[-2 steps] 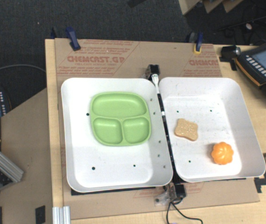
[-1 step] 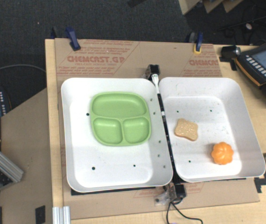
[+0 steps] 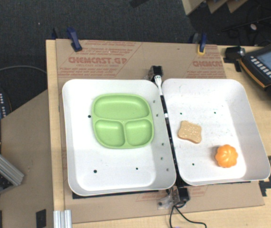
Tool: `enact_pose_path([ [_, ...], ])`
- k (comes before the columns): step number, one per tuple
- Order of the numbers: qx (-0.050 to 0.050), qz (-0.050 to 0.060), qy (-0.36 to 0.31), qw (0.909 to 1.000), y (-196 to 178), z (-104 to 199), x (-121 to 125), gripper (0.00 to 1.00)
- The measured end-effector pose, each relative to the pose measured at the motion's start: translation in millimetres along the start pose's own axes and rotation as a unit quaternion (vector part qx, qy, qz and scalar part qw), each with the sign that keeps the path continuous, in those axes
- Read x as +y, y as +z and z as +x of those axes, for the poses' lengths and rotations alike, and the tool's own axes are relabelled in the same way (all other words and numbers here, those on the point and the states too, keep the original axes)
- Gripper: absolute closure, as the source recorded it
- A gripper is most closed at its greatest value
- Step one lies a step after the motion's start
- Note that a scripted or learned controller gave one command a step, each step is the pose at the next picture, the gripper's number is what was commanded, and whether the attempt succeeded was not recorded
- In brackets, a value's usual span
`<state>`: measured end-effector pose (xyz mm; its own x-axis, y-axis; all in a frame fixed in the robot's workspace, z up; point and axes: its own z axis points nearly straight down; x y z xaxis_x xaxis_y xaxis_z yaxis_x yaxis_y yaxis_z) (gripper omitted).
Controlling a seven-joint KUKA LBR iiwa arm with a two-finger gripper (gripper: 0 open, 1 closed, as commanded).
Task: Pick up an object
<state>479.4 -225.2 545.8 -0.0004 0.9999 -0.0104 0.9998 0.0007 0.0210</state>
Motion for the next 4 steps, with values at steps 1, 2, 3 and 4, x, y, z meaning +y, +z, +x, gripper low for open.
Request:
enact_pose_path([
  [1, 0.007, 0.016, 0.0, 0.9998, 121.8, 24.2, -3.1, 1.0],
  [2, 0.004, 0.009, 0.001, 1.0, 114.6, 1.5, 2.4, 1.0],
  [3, 0.007, 0.014, -0.001, 0.9999, 183.0, 36.9, -0.5, 1.0],
  [4, 0.002, 0.006, 0.001, 1.0, 123.0, 0.5, 18.3, 1.0],
])
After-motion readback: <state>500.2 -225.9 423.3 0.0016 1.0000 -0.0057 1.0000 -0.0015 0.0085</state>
